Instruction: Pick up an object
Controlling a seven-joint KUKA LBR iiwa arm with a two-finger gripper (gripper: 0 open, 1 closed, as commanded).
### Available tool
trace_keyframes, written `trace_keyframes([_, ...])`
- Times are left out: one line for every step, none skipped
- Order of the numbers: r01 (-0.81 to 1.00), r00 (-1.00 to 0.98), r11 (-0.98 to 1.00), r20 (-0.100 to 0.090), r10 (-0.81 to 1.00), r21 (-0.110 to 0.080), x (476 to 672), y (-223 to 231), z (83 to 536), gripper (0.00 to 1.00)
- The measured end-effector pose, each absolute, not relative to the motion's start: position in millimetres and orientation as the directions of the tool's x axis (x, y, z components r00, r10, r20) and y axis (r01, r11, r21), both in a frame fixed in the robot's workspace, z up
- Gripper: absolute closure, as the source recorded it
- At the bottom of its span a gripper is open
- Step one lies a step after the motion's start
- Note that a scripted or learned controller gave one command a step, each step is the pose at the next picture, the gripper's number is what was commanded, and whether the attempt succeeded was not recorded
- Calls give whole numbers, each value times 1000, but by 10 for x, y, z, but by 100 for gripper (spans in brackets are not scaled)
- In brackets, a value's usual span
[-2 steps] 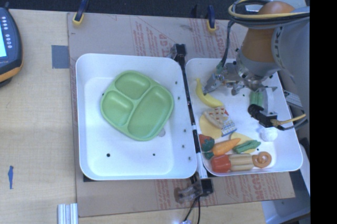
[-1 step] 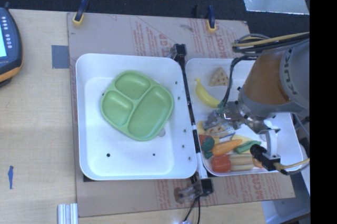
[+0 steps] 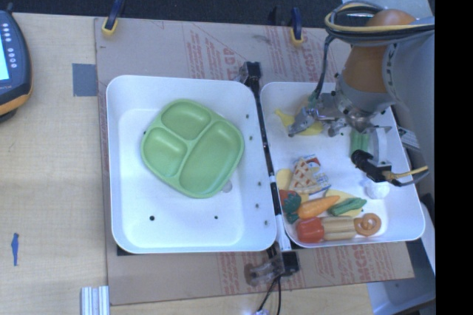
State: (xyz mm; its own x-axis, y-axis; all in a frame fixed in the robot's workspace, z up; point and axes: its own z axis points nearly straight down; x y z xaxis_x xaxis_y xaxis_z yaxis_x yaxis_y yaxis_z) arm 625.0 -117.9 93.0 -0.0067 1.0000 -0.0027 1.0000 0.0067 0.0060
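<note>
My gripper point(image 3: 316, 121) hangs low over the far part of the right bin point(image 3: 414, 214), right by a yellow toy piece point(image 3: 290, 117) that pokes out on its left. In the bin's near half lie toy foods: a waffle point(image 3: 304, 174), an orange carrot point(image 3: 319, 206), a green pod point(image 3: 347, 204), a red tomato point(image 3: 310, 231), a tan roll point(image 3: 340, 229) and a glazed doughnut point(image 3: 368, 223). The gripper's body hides whatever is directly under it.
The left bin point(image 3: 122, 158) holds a green divided plate point(image 3: 194, 147). A black divider strip point(image 3: 264, 151) runs between the bins. A handheld control pad point(image 3: 11, 62) lies on the bench at far left. Clamps point(image 3: 112, 16) pin the cardboard at the back edge.
</note>
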Motion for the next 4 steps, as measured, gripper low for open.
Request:
trace_keyframes([1000, -5, 5, 1, 1000, -16, 6548, -1005, 907, 0])
trace_keyframes([1000, -1, 1, 1, 1000, -10, 6546, -1225, 909, 0])
trace_keyframes([1000, 0, 0, 0, 1000, -8, 6547, -1621, 912, 0])
trace_keyframes([1000, -2, 2, 6, 1000, -17, 6534, -2072, 904, 0])
